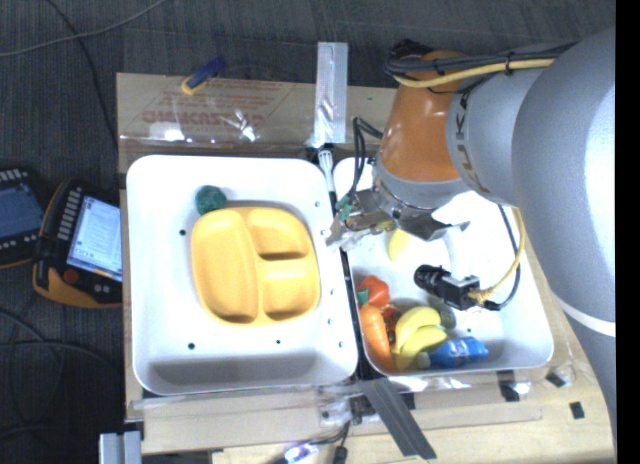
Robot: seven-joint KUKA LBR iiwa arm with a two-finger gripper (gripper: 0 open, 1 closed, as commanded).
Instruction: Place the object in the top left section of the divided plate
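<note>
The yellow divided plate (pixel 256 263) lies in the left bin (pixel 160 352), a dark green object (pixel 210 198) touching its upper-left rim. The gripper (pixel 345 220) hangs over the divider between bins — finger state cannot be told. Toy produce — a banana (pixel 418 328) among it — crowds the right bin (pixel 520 337).

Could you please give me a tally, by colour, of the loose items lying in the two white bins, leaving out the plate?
Green: 1, the green object in the left bin, beside the yellow divided plate
Yellow: 2, the banana and the pale yellow piece
Orange: 1, the carrot
Red: 1, the red item
Blue: 1, the blue item
Total: 6
</note>
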